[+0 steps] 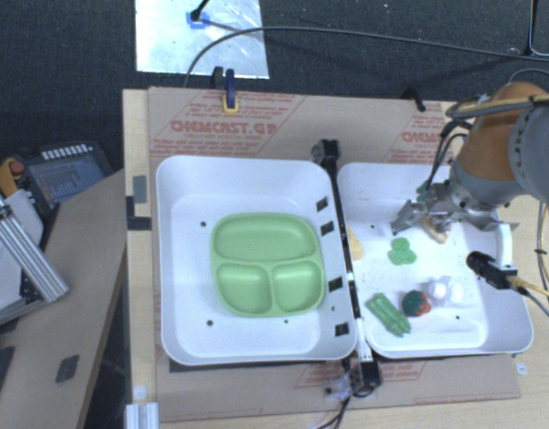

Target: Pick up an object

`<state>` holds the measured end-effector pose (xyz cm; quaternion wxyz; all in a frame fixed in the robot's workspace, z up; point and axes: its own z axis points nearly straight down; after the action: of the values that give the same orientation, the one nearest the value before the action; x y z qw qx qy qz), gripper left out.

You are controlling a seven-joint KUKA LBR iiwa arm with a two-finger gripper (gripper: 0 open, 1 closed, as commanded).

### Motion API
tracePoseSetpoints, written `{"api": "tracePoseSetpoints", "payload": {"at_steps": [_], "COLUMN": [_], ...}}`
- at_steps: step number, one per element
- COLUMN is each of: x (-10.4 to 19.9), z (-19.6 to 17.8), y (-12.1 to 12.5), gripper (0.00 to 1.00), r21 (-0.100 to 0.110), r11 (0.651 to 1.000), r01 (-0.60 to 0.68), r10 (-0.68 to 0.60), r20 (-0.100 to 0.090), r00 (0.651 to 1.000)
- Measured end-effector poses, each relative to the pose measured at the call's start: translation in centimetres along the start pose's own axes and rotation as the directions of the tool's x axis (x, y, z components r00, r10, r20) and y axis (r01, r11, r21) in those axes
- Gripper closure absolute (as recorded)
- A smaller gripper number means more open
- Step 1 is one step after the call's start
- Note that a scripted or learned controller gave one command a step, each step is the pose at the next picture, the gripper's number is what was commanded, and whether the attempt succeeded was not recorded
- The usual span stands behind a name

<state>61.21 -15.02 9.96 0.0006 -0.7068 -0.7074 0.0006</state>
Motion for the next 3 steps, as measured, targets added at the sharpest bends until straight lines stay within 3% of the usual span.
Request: {"api": "tracePoseSetpoints", "payload": {"at_steps": [1, 3], "x": [0.0, 0.9], "z": [-1.4, -13.5], "y": [0.2, 0.7], "gripper": [1.0, 1.0], "r21": [-0.006, -0.011], "r11": [1.0, 1.0], "r01": [0.001, 0.005], "r10": [-0.001, -0.005], "r20": [0.001, 0.002], "r00": [1.0, 1.0]}}
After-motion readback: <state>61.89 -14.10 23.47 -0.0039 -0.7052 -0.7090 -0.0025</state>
